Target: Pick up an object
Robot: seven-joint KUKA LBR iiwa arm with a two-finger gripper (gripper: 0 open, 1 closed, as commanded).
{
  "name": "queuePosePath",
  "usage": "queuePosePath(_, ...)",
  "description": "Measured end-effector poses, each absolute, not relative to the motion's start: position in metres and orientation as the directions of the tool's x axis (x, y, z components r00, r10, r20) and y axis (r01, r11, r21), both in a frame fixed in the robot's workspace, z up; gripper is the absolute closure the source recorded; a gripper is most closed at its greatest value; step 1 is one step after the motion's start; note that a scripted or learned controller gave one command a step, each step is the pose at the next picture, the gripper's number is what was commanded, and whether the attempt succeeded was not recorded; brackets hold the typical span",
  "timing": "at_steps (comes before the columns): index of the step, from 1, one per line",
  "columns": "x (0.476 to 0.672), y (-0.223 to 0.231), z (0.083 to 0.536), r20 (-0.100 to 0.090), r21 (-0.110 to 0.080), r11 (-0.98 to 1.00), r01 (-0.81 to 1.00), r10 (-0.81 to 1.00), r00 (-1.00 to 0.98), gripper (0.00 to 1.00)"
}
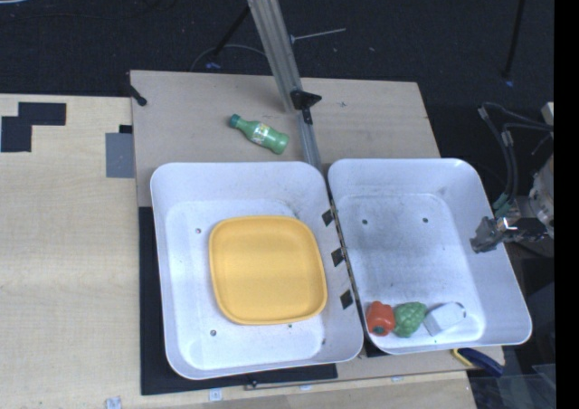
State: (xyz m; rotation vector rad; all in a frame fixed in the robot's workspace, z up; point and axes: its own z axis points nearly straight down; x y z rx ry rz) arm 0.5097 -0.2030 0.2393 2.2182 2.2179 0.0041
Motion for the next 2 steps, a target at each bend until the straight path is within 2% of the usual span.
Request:
queuePosePath(1,0.51,-0.204,0.241,0.0,-0.001,-0.001,1.0,1.0,0.001,1.0)
queuePosePath(2,0.527,-0.152,0.249,0.001,0.0,0.004,1.0,1.0,-0.004,1.0)
